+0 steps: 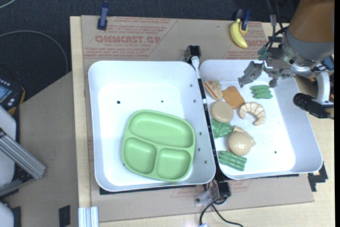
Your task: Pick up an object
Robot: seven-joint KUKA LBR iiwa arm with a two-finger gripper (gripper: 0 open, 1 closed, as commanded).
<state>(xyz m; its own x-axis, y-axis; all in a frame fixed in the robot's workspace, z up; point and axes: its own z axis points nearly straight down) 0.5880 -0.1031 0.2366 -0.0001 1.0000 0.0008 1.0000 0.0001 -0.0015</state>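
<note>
While hovering over right bin: gripper (261,73) above back part of right bin (297,157), fingers spread, nothing between them.
Nearest target: green bean pod (261,92), just below the fingertips toward the near edge; long axis roughly left-right.
Look: small, flat, ribbed, bright green, lying on white floor.
Neighbours: croissant (253,111) and orange wedge (233,97) close, apart from pod.
Left bin: green divided plate (158,144).

The right bin (297,141) holds a cluster of toy food along its left side: a croissant (253,111), a round bun (221,112), an orange wedge (233,97), a tan roll (240,142) and green pods (231,159) (more green lies near the back (261,92)).
</note>
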